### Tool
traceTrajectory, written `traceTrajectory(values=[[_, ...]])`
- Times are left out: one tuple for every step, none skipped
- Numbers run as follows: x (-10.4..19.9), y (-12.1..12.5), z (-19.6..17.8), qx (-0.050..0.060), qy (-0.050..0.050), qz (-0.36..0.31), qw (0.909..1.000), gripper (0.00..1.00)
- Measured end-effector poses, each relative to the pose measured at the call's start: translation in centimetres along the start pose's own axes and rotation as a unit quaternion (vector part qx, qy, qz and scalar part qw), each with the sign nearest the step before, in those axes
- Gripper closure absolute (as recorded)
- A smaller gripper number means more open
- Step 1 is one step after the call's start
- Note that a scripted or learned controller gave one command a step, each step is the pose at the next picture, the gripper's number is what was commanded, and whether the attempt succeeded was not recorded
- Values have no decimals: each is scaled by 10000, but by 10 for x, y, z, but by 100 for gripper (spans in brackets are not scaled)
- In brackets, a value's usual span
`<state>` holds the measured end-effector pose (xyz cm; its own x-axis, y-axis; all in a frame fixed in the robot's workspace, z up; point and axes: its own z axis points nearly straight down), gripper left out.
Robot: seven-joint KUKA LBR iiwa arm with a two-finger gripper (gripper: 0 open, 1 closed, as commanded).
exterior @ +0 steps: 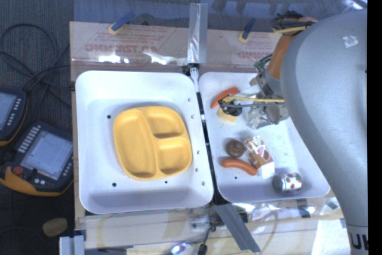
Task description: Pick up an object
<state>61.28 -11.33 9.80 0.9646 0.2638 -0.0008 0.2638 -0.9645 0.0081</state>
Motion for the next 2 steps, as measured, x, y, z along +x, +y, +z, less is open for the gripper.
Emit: traceTrajectory(values=[[14,26,2,39,-27,309,9995,100],[13,26,-6,26,-56,286,9996,100]])
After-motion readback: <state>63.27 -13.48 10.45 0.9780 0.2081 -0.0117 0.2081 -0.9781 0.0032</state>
